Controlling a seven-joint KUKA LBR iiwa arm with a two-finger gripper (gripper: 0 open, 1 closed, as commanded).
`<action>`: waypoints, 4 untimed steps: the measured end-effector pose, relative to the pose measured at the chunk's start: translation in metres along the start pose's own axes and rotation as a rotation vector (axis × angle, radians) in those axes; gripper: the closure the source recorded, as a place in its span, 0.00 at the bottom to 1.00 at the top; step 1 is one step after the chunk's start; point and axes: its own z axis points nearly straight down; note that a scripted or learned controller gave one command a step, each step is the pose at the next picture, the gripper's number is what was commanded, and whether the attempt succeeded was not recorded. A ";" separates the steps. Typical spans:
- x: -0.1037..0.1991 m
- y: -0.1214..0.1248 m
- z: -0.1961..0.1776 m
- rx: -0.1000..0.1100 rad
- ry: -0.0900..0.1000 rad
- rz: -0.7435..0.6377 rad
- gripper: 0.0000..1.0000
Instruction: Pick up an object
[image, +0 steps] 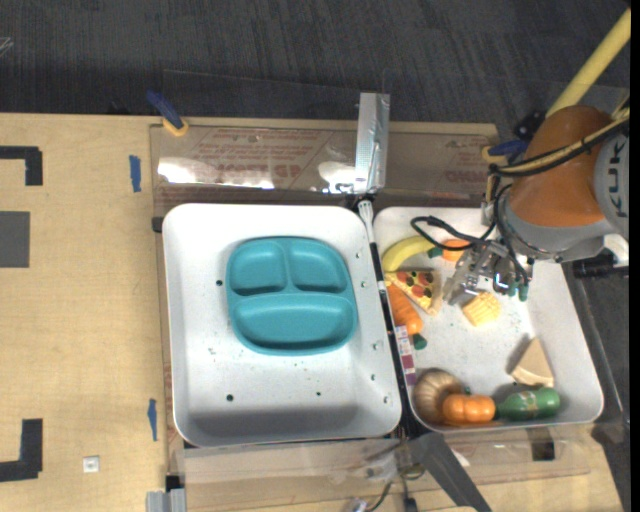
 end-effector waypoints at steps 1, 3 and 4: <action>-0.052 -0.078 0.035 0.003 -0.003 -0.214 1.00; -0.004 -0.116 0.041 0.003 -0.004 -0.202 0.00; 0.063 -0.141 0.039 0.003 -0.016 -0.182 0.00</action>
